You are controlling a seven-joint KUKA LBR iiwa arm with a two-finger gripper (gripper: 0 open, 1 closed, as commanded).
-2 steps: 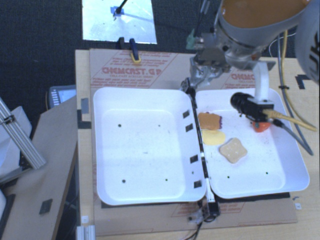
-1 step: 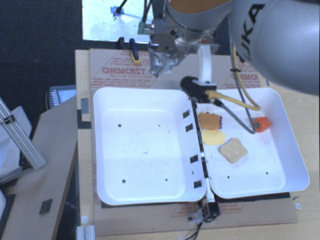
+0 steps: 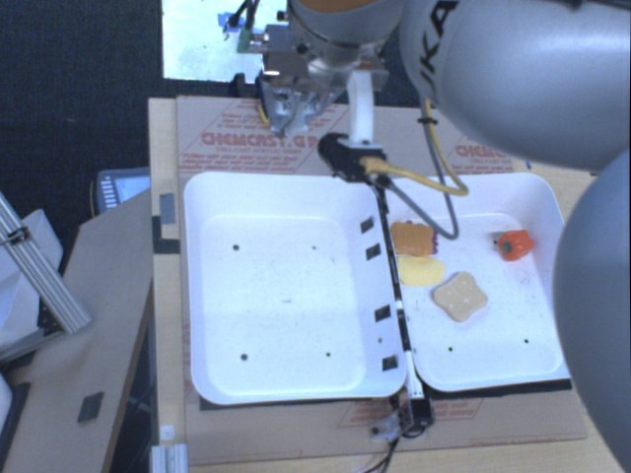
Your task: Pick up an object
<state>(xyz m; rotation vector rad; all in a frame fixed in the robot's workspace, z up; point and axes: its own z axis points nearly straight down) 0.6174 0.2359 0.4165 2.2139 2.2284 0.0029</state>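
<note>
The right bin (image 3: 537,368) holds several small objects. An orange-brown piece (image 3: 413,237) lies near the bin's left wall, with a flat yellow piece (image 3: 422,272) just below it. A tan toast-like slice (image 3: 459,297) rests toward the middle, and a small red-orange object (image 3: 513,245) sits further right. My gripper (image 3: 291,116) hangs high above the bench, over the cardboard behind the left bin (image 3: 266,368). It is far from all the objects, and nothing shows between its fingers.
The big grey arm covers the upper right of the view. A yellow and a grey cable (image 3: 434,185) droop over the rim of the right bin. Black clips (image 3: 380,284) line the divider between the bins. A metal rail (image 3: 39,274) stands at the left.
</note>
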